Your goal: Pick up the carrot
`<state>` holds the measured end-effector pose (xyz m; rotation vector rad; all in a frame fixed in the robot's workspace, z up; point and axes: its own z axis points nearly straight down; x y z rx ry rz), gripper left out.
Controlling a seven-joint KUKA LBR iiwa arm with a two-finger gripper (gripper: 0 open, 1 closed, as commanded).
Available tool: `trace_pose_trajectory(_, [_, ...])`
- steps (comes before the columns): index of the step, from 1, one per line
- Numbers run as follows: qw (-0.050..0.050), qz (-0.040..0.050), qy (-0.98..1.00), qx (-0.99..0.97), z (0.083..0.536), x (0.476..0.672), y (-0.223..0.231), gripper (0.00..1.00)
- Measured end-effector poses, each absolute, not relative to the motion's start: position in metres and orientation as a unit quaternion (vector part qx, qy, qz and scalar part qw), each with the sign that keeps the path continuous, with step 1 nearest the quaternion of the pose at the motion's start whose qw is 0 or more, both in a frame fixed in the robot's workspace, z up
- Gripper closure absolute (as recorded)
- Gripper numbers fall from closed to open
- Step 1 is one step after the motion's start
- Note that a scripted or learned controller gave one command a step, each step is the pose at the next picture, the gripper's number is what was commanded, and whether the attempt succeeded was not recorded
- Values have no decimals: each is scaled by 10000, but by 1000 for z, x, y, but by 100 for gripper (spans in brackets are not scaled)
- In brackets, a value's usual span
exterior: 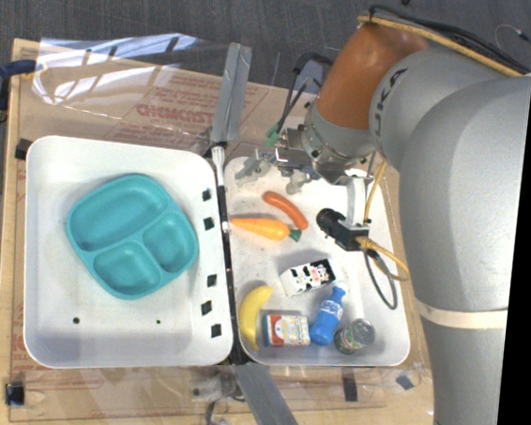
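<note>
While the grey arm reaches in from the right, its gripper (285, 162) hangs over the far end of the right-hand bin (393, 348), above and slightly behind the objects there. Whether the gripper is released or clenched cannot be told from this slant, and nothing is visible in its grasp. The carrot (262, 226), orange with a green top at its right end, lies flat on the bin floor beside the wall that adjoins the left-hand bin (37, 230). Just behind it, close to but apparently apart from it, lies a reddish-orange sausage (285, 206). Nearer the camera sit a small black-and-white carton (308, 276), a banana (253, 311), a small boxed item (285, 329), a blue bottle (328, 317) and a tin can (354, 335). A teal divided plate (131, 233) occupies the left-hand bin. The step in hand appears to be the approach: the carrot is not yet lifted. The next move calls for shifting the gripper toward the camera, over the carrot's middle, and descending across its narrow width without catching the sausage or the bin wall.
</note>
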<state>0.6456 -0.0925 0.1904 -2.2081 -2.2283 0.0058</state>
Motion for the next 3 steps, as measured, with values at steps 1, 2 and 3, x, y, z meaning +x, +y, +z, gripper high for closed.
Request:
trace_pose_trajectory(1, [17, 9, -8113, -5847, 90, 611, -147, 0])
trace_pose_trajectory(2, [22, 15, -8123, -5833, 99, 612, -147, 100])
trace_pose_trajectory(3, [1, 10, -7179, -6961, 190, 613, -166, 100])
